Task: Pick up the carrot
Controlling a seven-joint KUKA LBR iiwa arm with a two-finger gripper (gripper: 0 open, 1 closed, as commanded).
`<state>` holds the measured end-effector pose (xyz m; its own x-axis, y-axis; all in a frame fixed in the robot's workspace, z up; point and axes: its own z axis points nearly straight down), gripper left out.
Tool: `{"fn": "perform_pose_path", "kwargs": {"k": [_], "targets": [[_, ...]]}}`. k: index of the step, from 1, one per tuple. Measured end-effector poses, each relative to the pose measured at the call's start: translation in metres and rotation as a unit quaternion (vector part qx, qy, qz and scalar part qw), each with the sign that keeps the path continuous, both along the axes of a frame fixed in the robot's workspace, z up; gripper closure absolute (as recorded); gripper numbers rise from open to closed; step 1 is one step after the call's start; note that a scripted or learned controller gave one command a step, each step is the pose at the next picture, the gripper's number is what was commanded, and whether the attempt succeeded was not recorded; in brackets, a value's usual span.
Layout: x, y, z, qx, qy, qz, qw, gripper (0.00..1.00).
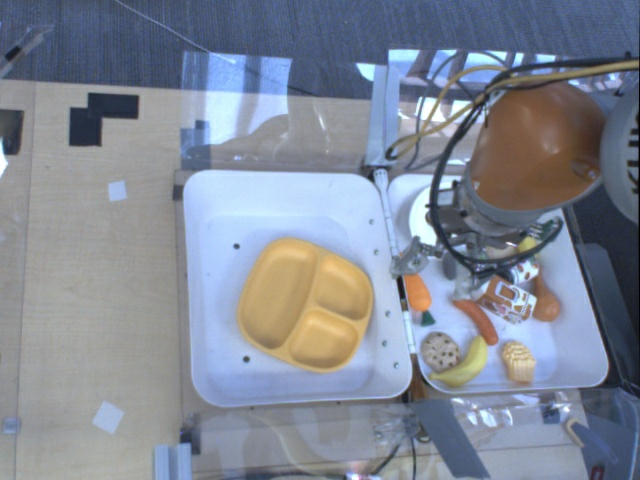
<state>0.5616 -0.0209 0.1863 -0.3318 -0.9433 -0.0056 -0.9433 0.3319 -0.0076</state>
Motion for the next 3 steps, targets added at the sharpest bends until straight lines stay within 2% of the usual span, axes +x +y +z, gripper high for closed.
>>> {"fn": "perform_pose_path", "kwargs": {"k": [1, 2, 3], "targets": [[-0.001, -0.073, -0.057, -0.0012, 0.003, 0.065, 0.9979, 0.0], [-0.003, -0.073, -0.08, -0.0069, -0.015, -0.004, 0.9999, 0.0], [0.016, -0.078, -0.083, -0.0113, -0.01, 0.031, 0.9994, 0.0]]}}
